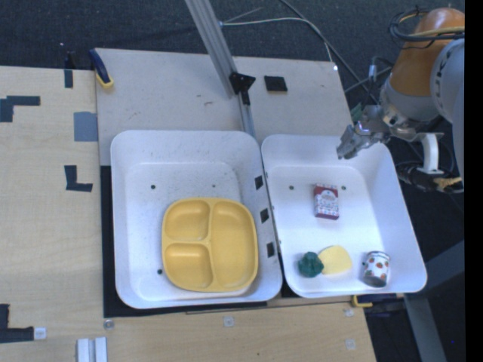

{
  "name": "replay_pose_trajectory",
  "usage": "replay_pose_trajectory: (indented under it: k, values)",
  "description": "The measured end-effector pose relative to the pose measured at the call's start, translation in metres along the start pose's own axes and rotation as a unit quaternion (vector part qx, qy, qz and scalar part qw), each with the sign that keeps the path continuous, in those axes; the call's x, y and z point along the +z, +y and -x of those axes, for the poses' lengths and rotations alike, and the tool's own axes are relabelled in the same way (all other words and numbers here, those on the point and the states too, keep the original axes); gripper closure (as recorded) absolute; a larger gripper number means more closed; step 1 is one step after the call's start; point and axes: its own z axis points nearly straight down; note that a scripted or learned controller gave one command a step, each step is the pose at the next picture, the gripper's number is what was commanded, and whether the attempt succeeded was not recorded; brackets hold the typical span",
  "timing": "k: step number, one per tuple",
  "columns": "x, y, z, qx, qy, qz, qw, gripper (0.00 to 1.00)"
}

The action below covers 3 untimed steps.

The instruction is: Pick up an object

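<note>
Gripper (349, 148) sits over the right bin's (398, 194) far rim, upper right corner, nothing visibly held; can't tell its state at this angle. Red box (326, 202) lies mid-bin, well apart from the rest. Along the near wall: green lump (309, 264) touching yellow piece (335, 260), patterned cup (376, 268) near the corner. Left bin (136, 202) holds a yellow tray (210, 243). Nothing between gripper and box.

Open floor surrounds the red box (326, 202) in the right bin (400, 225).
</note>
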Motion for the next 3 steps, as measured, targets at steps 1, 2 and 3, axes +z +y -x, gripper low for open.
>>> replay_pose_trajectory:
  k: [1,2,3]
  values:
    - [-0.059,-0.006,0.004,0.001,0.0,0.0,1.0,1.0]
    - [-0.098,-0.005,0.004,0.0,0.0,0.0,1.0,1.0]
    - [-0.09,-0.024,-0.038,-0.001,0.001,-0.003,1.0,1.0]
